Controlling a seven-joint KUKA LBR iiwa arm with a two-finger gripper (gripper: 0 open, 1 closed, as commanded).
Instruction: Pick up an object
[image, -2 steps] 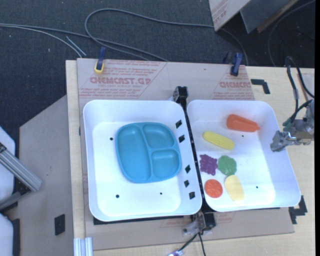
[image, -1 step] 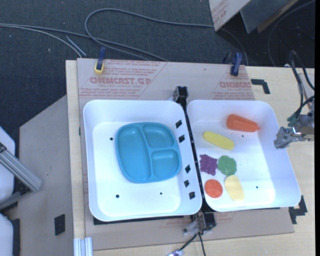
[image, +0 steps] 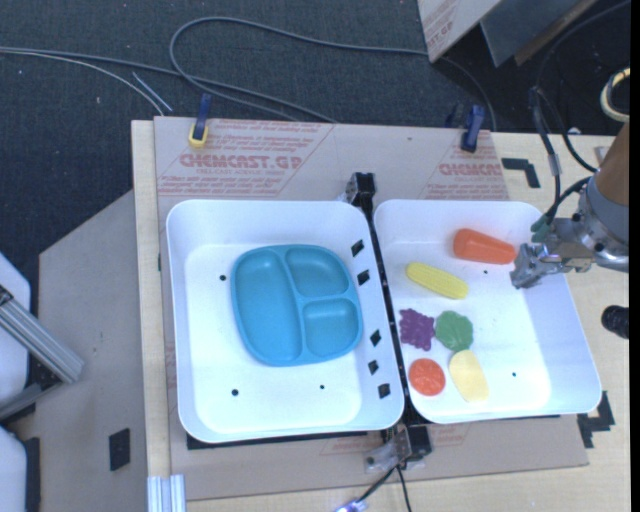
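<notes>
Carrot (image: 484, 246) just left of claw (image: 527, 273), apart from it, in right bin (image: 560, 360).
Claw low over bin's upper right part; spread or pressed together, cannot tell. Below carrot: corn (image: 437, 281), then purple piece (image: 416, 328), green piece (image: 454, 329), red round (image: 427, 377), yellow piece (image: 468, 377). Further left, blue divided plate (image: 296, 303) in left bin (image: 200, 400).

1. The single camera sits above the bench (image: 250, 160) and looks down at a slant.
2. It stands far enough back to take in both white bins, the left bin (image: 190, 300) and the right bin (image: 560, 340), along with floor beyond the bench.
3. The arm (image: 610, 200) enters from the view's right edge.
</notes>
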